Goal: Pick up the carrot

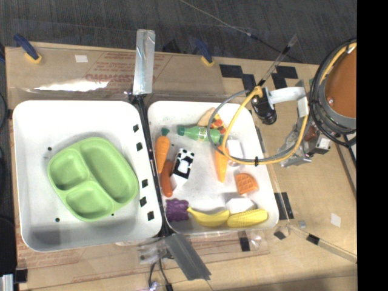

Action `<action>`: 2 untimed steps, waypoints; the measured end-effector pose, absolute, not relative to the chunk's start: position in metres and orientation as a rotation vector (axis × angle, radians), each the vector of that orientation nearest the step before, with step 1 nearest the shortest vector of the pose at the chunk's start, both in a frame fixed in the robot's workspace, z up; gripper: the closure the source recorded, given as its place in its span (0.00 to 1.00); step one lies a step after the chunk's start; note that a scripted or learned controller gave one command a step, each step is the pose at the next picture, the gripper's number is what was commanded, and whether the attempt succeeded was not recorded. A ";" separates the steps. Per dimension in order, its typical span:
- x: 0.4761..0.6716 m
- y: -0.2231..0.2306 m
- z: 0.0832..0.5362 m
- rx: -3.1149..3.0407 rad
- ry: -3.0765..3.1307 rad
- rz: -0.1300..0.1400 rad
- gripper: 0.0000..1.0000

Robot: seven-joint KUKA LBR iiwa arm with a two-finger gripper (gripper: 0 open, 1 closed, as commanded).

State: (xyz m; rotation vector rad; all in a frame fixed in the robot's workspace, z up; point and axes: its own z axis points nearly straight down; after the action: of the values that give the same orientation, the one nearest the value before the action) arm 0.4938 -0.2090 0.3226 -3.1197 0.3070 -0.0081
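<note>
Carrot (pixel 162 154) lies lengthwise against left wall of right bin (pixel 201 193), green top at far end, perhaps touching reddish item (pixel 167 183). Gripper (pixel 300 153) over worktop (pixel 327 223), just outside bin's right rim; grip state: cannot tell.

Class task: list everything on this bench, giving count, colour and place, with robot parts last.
bins: 2, white, side by side
divided plate: 1, green, left bin
carrot: 1, orange, right bin, along left wall
cone-shaped piece: 1, orange, right bin, middle
bottle: 1, green, right bin, far side
toy: 1, black and white, beside carrot
grapes: 1 bunch, purple, near left corner
banana: 1, yellow, near edge
corn cob: 1, yellow, right of banana
ridged piece: 1, orange, right side
blocks: 2, white, right half
arm: 1, grey and orange, right of bins
</note>
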 end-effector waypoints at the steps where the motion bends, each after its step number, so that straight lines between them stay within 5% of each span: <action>1: 0.486 -0.209 0.311 -3.122 0.306 0.002 1.00; 2: 0.496 -0.210 0.304 -3.120 0.308 -0.001 1.00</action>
State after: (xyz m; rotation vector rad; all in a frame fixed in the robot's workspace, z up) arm 0.4958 -0.2098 0.3039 -3.1197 0.3078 -0.0010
